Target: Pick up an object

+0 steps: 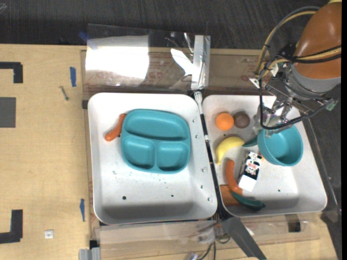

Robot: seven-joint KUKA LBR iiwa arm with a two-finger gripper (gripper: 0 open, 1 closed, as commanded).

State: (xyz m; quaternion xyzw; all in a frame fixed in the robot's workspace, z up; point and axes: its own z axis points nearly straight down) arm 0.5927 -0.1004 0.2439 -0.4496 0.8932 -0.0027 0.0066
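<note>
Fingers [275,117] hovered at the teal bowl [282,146] rim, their spread impossible to tell; next came closing on that rim.

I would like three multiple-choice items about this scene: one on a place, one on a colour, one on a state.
1. Where does the divided plate lie?
A. left bin
B. right bin
C. on the bench

2. What colour is the bowl?
A. red
B. teal
C. yellow

3. How does the bowl stand?
A. upside down
B. stacked on the plate
C. opening up, tilted

Key: 1 A, the plate rests in the left bin. 2 B, the bowl is teal like the plate. 3 C, its hollow inside shows, below the end effector.
</note>
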